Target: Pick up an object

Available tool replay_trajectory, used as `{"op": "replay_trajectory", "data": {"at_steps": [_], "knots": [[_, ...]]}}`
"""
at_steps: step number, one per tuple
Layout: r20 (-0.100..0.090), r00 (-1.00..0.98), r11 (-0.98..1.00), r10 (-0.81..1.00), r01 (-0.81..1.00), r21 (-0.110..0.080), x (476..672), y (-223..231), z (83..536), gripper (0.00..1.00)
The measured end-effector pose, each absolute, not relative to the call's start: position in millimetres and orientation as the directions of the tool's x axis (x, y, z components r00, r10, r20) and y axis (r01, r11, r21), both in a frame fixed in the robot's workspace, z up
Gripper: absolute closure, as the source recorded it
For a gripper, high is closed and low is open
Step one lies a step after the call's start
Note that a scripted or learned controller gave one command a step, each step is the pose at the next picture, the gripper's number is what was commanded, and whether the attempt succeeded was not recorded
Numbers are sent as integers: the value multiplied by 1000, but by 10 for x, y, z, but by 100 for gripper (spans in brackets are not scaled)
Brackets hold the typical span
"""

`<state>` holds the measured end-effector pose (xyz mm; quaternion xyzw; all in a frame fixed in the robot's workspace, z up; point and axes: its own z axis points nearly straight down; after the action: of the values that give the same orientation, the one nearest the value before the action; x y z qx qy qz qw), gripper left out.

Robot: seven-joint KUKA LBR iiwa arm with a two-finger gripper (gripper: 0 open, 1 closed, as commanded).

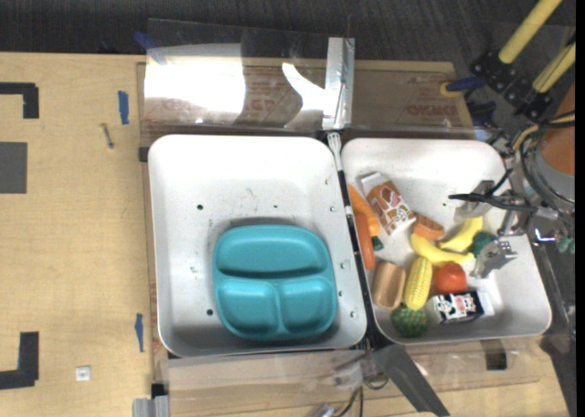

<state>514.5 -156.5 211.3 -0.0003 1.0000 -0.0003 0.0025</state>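
Observation:
The right bin (416,150) holds a heap of toy food. In it lie an orange carrot (364,225), a white and brown packet (388,205), two yellow bananas (460,237), a corn cob (418,283), a red tomato (450,276), a brown cylinder (388,283), a green broccoli (410,319) and a black and white carton (455,306). My gripper (492,251) hangs low over the right side of this bin. It is just right of the bananas and the tomato. Nothing shows in its grasp.
The left bin (238,168) holds a teal divided tray (272,283) at its front. A clear plastic sheet (238,86) and a metal divider post (337,86) stand behind the bins. Yellow bars and cables (535,22) crowd the upper right by the arm.

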Motion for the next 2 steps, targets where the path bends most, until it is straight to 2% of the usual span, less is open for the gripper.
{"op": "replay_trajectory", "data": {"at_steps": [1, 2], "knots": [[-26, -997, 997, -70, -70, -11, 5015, -1440, 1130, 0], [-42, -995, 995, -94, -92, -30, 5001, -1222, 1102, 0]]}}
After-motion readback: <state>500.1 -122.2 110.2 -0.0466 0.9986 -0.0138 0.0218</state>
